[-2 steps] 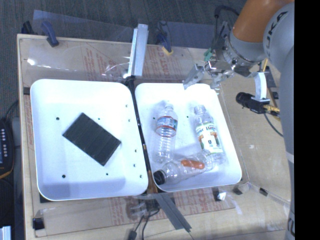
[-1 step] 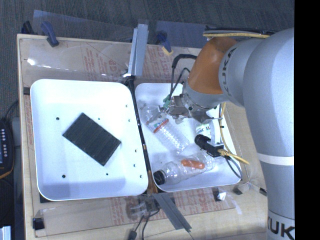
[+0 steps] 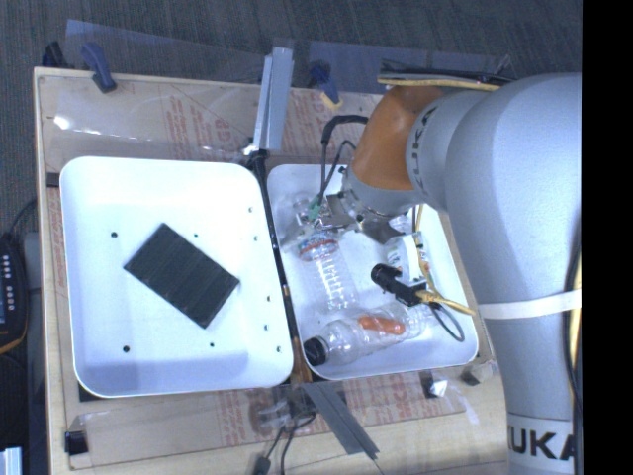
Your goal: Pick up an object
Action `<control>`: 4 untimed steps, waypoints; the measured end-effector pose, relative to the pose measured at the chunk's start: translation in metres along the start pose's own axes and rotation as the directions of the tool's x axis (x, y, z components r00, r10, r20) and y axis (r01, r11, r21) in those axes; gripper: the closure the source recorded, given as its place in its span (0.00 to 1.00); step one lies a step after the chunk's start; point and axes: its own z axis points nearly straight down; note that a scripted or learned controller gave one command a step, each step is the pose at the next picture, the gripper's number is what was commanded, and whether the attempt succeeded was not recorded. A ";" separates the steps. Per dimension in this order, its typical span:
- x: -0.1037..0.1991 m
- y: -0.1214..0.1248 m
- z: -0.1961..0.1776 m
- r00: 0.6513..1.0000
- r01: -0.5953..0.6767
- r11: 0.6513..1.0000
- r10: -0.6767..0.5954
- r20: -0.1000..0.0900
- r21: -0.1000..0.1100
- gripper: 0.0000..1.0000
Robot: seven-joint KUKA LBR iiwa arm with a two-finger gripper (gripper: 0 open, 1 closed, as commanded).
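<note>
In the camera view, right bin point(image 3: 368, 369): the tool point(image 3: 321, 221) sits low over the bin's far-left part, below the orange band of the arm point(image 3: 495, 196). Tool state: can't tell, apart or together. Its tip is a tangle of metal, wiring and glare off clear plastic, nothing resolvable. Can't say it holds anything.

Just below the tool, touching or nearly so: a clear bottle point(image 3: 331, 275) lying lengthwise toward the near wall, with a red-and-blue patch at its upper end right by the tool. Where the bottle ends and the tool starts is hard to make out. Crumpled clear plastic point(image 3: 295, 211) sits left of the tool, near the bin's left wall. Could be wrap or another bottle, can't tell.

Along the near wall: a second clear bottle point(image 3: 361, 339) on its side, black cap point(image 3: 316, 349) toward the near-left corner. An orange piece point(image 3: 381, 325) is at that bottle; inside it or on top, unclear.

The arm covers the bin's right wall and far-right corner.

Left bin point(image 3: 79, 265): one dark flat slab point(image 3: 181, 274), rectangular, lying diagonal near the middle, well apart from the tool. A few small dark dots on the bin floor, too small to identify.

Desk point(image 3: 148, 117): pale with faint red print, under both bins. Its right part is cut off by the arm.
</note>
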 end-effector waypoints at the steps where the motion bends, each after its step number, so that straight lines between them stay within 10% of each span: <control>1: -0.014 -0.004 -0.075 0.998 0.063 0.998 -0.063 0.001 -0.003 0.00; 2: -0.006 -0.006 0.000 0.992 0.129 0.992 -0.129 0.000 0.000 0.00; 3: -0.007 -0.005 -0.011 0.991 0.131 0.991 -0.131 0.000 0.000 1.00; 4: -0.018 -0.027 -0.002 1.000 0.030 1.000 -0.030 0.000 -0.005 1.00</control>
